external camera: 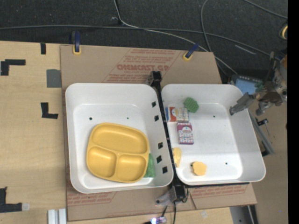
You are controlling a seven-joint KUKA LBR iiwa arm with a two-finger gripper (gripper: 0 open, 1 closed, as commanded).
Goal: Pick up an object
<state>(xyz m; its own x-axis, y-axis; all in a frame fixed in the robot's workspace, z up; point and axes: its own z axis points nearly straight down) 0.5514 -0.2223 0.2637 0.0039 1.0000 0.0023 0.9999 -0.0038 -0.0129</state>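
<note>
the small yellow piece (199, 168) sits at the right bin's (252, 171) near edge, the pink carton (185, 133) beyond it lying lengthwise front to back — both well left of the gripper (239, 107), whose finger spread i cannot tell.

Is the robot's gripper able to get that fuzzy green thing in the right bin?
Probably yes. The gripper sits at the right bin's right edge, and the green thing lies apart from the small boxes, nothing covering it.

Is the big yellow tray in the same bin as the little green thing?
No, the yellow tray lies in the left bin; the green thing is in the right bin.
</note>
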